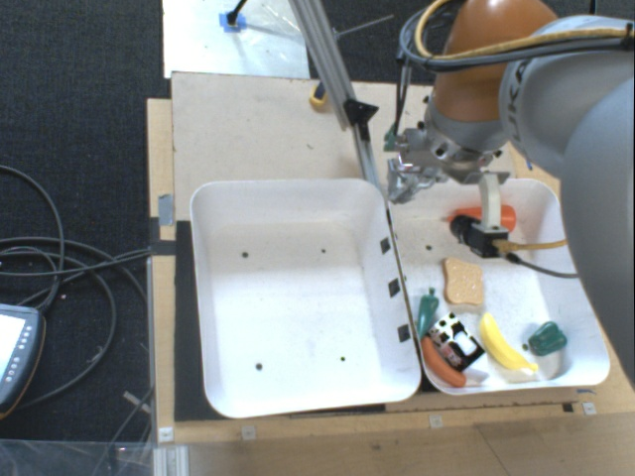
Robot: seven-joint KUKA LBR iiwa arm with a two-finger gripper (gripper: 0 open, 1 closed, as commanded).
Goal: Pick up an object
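Camera view, left to right. Shallow white plastic left bin point(298, 385): no objects. Grey metal gripper point(402, 181): above the divider between the bins; whether shut or spread cannot be told; nothing seen held. Shallow white plastic right bin point(585, 365): tan bread-slice toy point(463, 282), yellow plastic banana point(506, 343), orange carrot-like toy point(483, 216), all right of and below the gripper. Judgement: pick not yet made.
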